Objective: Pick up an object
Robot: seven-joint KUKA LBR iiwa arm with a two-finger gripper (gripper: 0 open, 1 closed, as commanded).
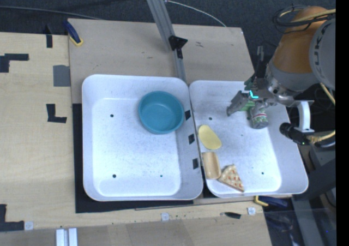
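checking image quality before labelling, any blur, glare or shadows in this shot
Camera view: soft focus throughout, the small items by the right bin front edge blurry; even light, no strong glare on the left bin; faint shadow under the bowl; gripper area dark and indistinct.

The left bin (pixel 98 147) lies open across its floor apart from a blue bowl (pixel 161 112) near its back right. In the right bin (pixel 283 177), a yellow piece (pixel 209 137), a bread roll (pixel 211 165) and a pizza slice (pixel 231 178) crowd the front left; a can (pixel 259 117) stands at the back right.
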